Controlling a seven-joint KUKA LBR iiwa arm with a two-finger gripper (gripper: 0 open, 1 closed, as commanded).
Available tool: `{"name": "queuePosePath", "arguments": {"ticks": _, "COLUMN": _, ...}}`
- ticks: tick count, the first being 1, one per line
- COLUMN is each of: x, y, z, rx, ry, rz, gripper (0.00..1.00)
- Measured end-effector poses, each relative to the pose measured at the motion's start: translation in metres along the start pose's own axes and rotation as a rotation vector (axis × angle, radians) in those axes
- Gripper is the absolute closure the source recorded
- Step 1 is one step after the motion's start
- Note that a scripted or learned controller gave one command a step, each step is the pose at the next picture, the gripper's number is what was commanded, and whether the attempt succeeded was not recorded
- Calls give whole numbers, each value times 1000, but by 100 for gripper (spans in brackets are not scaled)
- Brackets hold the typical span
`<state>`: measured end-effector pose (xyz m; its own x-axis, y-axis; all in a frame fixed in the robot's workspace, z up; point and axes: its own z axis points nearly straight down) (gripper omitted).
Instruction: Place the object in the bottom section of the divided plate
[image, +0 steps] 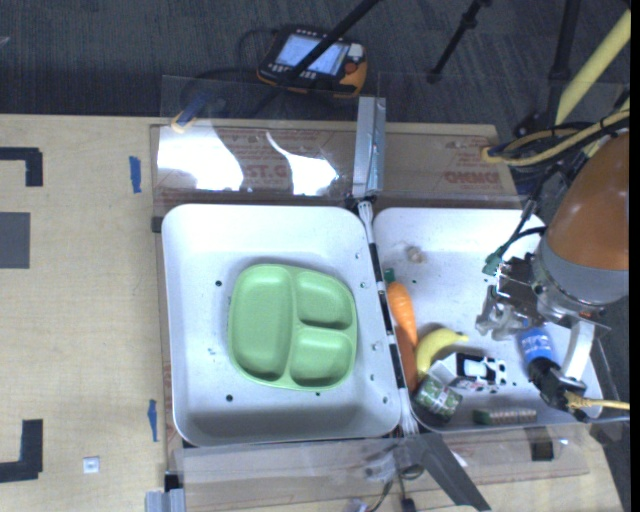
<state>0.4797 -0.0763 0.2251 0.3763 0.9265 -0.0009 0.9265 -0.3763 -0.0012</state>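
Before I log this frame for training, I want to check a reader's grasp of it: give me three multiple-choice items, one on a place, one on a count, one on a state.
1. Where does the green divided plate lie?
A. in the left bin
B. in the right bin
C. on the bench outside the bins

2. How many sections does the plate have?
A. two
B. three
C. four

3. What state are the plate's sections in?
A. all bare
B. a carrot lies in one
C. a banana lies in one

Answers: 1 A, the plate sits mid-floor in the left bin. 2 B, one large section on the left and two smaller ones on the right. 3 A, the carrot and banana lie in the right bin, near the gripper.
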Motion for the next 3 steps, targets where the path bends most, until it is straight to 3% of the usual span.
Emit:
{"name": "queuePosePath", "arguments": {"ticks": 1, "x": 1, "y": 0, "z": -9, "rx": 0, "ry": -1, "rz": -3, "gripper": 100}}
{"name": "queuePosePath", "arguments": {"ticks": 2, "x": -25, "y": 10, "z": -105, "rx": 0, "ry": -1, "rz": 311, "gripper": 100}}
{"name": "queuePosePath", "arguments": {"ticks": 3, "x": -18, "y": 9, "z": 96, "rx": -5, "ry": 5, "rz": 313, "gripper": 100}}
